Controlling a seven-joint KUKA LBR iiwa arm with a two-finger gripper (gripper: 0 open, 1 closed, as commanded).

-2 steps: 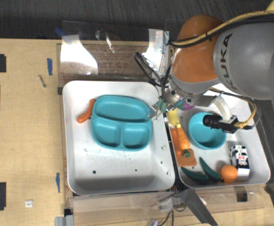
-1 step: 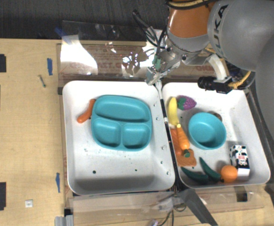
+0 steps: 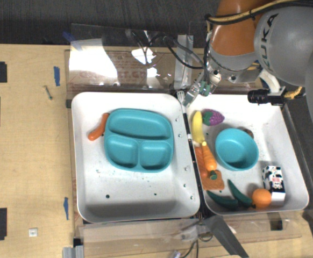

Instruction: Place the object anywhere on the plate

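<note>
Left bin: teal divided plate, centre; orange sausage-shaped toy touching the plate's left edge, lying on the bin floor; right bin: teal bowl, yellow banana, purple grapes, carrot, green pepper, orange fruit, cow-patterned carton; claw, upper centre of frame, above the bins' dividing wall, grip state cannot be told.

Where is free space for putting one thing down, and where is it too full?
Free: the three hollows of the plate, and the left bin floor in front of it. Crowded: the right bin, around the bowl, banana and carrot.
</note>
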